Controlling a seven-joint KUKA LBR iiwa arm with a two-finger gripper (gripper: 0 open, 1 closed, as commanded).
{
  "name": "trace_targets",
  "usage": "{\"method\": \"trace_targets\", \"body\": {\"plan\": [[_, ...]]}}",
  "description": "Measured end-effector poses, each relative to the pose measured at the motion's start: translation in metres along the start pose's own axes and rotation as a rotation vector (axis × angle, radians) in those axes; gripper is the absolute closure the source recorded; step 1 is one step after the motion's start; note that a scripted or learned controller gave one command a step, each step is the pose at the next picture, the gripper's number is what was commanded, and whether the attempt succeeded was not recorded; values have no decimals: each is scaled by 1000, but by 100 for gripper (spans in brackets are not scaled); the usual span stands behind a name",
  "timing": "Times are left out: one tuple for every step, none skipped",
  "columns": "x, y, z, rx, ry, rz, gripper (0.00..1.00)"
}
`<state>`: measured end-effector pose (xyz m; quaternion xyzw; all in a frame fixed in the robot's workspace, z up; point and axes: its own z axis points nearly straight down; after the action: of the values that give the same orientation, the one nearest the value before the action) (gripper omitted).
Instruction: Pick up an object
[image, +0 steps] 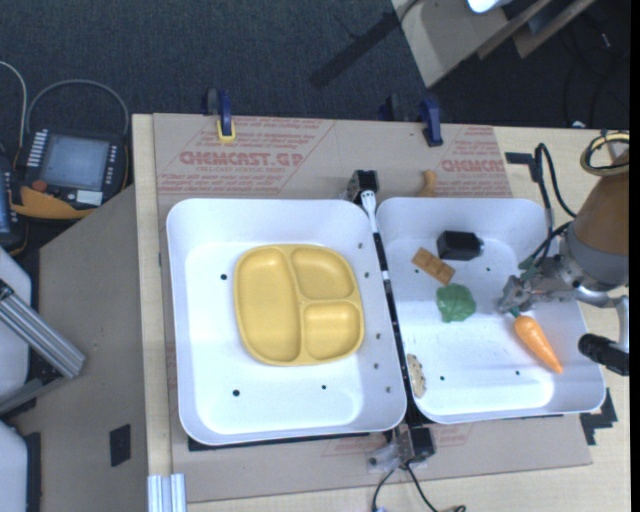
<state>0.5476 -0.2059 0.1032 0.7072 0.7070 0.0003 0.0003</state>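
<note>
**Mia:** Where was the robot's hand (522, 292)?

**Sam:** It was low at the right side of the picture, inside the shallow white bin on the right (480, 400). The grey arm with the orange band (604, 232) came in from the right edge to reach it.

**Mia:** Was the hand open or closed?

**Sam:** I could not tell. It was too small and dark to see.

**Mia:** Was it holding something?

**Sam:** I saw nothing in it. The long orange toy carrot (537, 342) lay just below it, on the bin floor, pointing down and to the right. The fuzzy green lump like broccoli (456, 303) sat just to its left.

**Mia:** What else was in that bin?

**Sam:** A small brown cracker-like piece (433, 265) and a black blocky thing (459, 243) were nearer the top. A small speckled piece (415, 376) lay at the bin's left edge, low down.

**Mia:** Why were they spread out?

**Sam:** I think so the hand could drop on one without bumping another.

**Mia:** And the other bin?

**Sam:** The white bin on the left (200, 300) held a yellow plastic plate with three parts (297, 303). Both bins sat on the brown cardboard-covered worktop (300, 150).

**Mia:** Which would it grab?

**Sam:** My guess was the carrot, since it was nearest.
</note>
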Motion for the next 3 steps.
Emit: {"method": "trace_targets", "body": {"plan": [[-4,-7,-47,-4,-2,1,100],[2,2,-105,-7,-3,-2,100],[1,4,-153,-7,-4,-2,100]]}}
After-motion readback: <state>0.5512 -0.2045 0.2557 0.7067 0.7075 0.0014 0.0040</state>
